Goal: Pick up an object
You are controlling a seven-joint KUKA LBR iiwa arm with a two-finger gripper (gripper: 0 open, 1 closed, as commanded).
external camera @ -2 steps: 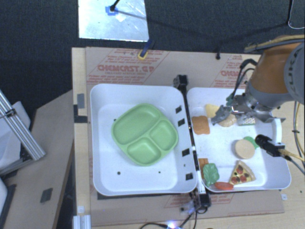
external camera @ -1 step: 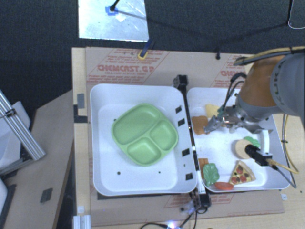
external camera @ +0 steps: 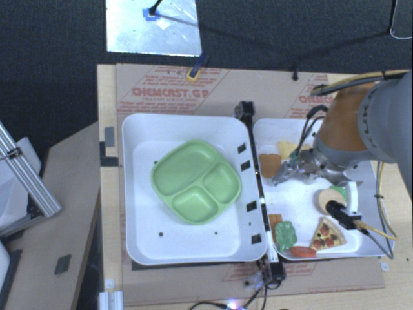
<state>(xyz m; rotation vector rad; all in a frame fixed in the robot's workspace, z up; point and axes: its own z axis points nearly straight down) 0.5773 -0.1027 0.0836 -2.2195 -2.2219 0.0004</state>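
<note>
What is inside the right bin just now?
Right bin holds the gripper, a brown piece, pizza slice, green toy. Arm covers its far-right part.

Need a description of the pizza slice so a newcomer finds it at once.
Take the right bin, the one the arm reaches into, and go to its near right corner. The pizza slice lies there, beside the green toy and below the round cream piece. It is the only triangle, yellow with red spots.
</note>
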